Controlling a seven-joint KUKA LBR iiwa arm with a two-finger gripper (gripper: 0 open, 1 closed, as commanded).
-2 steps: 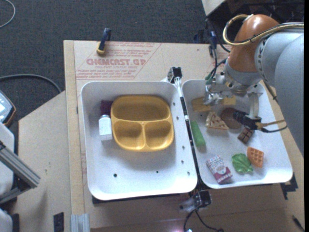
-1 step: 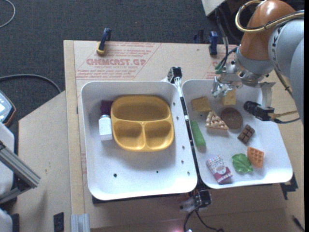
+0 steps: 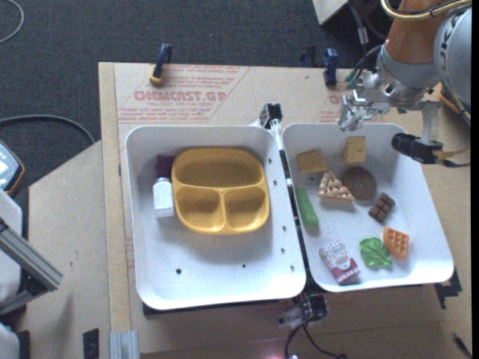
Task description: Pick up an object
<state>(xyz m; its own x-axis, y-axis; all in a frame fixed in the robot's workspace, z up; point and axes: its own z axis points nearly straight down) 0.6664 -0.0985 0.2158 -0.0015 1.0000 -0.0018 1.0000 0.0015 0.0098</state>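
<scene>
Arm [image 3: 426,21] enters from the right, orange band above the wrist, with the gripper [image 3: 352,120] positioned over the far rim of the right bin [image 3: 438,234]. The fingers point down toward the bin and appear slightly spread; nothing is seen between them. The jaws pinch no object.

Right bin contents: a yellow cube [image 3: 355,149] lies directly below the gripper, close to the fingertips but apart from them. A tan square block [image 3: 311,161] sits to its left. A pie slice [image 3: 335,188] rests touching a round brown disc [image 3: 359,182]. A green stick [image 3: 306,207] lies along the bin's left wall. A chocolate bar piece [image 3: 381,207] lies right of the disc. Nearer the front — a red and white carton [image 3: 339,262], a green leaf [image 3: 374,252] and an orange waffle [image 3: 396,241], leaf and waffle touching.

Left bin [image 3: 150,275] contents: a yellow divided tray [image 3: 221,189] with three compartments, lying flat. A white bottle [image 3: 163,197] rests beside the tray's left edge, and a purple item [image 3: 165,163] sits behind it, partly hidden by the tray.

Both bins stand side by side on a cardboard sheet [image 3: 187,96] — their inner rims touching
</scene>
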